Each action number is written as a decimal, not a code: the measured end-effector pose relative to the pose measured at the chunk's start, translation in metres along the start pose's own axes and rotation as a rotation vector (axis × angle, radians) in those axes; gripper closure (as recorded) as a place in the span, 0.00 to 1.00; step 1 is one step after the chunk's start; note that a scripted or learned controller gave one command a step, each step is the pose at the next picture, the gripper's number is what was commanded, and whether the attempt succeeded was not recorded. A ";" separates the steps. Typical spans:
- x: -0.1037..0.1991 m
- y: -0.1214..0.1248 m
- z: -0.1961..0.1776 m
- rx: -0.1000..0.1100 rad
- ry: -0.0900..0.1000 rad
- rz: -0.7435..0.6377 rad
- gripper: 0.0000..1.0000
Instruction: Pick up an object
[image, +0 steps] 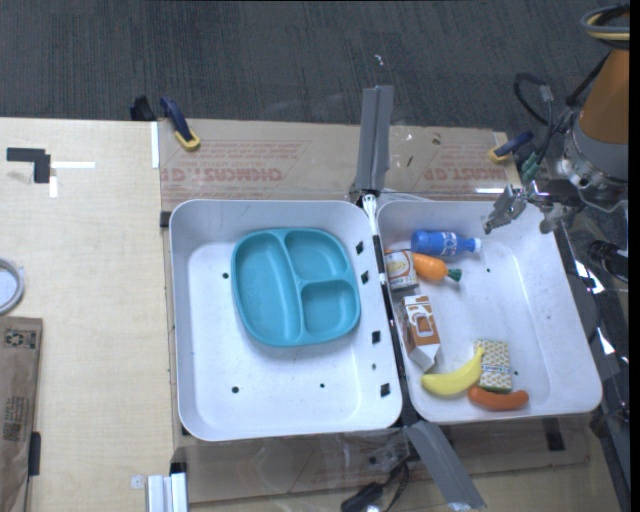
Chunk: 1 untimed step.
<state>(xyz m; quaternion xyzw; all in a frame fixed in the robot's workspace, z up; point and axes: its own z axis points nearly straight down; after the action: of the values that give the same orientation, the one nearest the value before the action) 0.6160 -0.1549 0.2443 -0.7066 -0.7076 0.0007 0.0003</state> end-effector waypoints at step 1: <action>0.009 0.035 0.128 0.000 0.000 -0.080 0.00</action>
<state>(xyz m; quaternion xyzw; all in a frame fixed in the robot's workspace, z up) 0.6504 -0.1462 0.1158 -0.6777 -0.7353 0.0007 0.0006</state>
